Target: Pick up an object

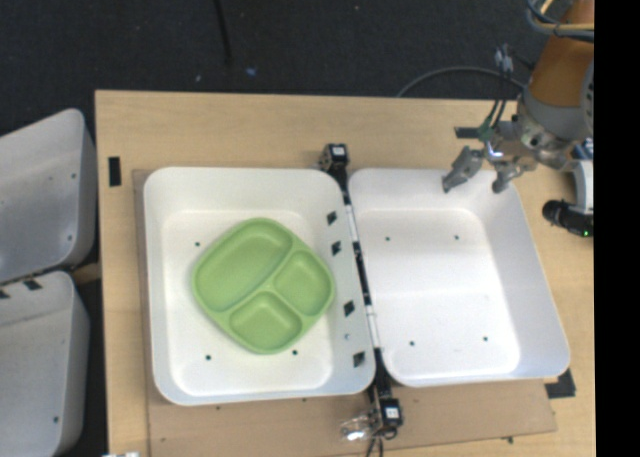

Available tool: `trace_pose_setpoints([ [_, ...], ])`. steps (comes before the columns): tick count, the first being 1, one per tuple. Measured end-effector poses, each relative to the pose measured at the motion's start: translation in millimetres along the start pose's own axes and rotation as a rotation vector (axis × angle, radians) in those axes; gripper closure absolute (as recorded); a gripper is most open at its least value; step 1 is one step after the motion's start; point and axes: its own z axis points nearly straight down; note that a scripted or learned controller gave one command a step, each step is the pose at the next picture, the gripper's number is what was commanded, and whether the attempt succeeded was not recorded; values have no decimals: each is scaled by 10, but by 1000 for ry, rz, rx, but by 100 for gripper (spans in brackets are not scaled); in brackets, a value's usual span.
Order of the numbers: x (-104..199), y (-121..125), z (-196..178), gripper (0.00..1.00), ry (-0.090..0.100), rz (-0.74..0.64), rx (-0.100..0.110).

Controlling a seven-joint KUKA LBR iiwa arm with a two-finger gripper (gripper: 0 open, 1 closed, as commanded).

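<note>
Left bin (pixel 160 245): green plate (pixel 262 285); tool (pixel 480 171) far right, seemingly open.

A: Any writing to read here, a label or a number?

B: None that I can make out. The green plate (pixel 262 285) is plain, with no print on it.

A: And the two bins?

B: The left bin (pixel 170 245) and the right bin (pixel 450 285) carry only small dark dots, no letters or digits.

A: The little black tags along the strip between the bins (pixel 352 275)?

B: Too small to tell whether anything is printed on them. Same for the black clip at its top end (pixel 333 156).
</note>
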Motion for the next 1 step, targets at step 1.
trace_pose_setpoints([
  [1, -90, 25, 585, 0, -1, 2, 0],
])
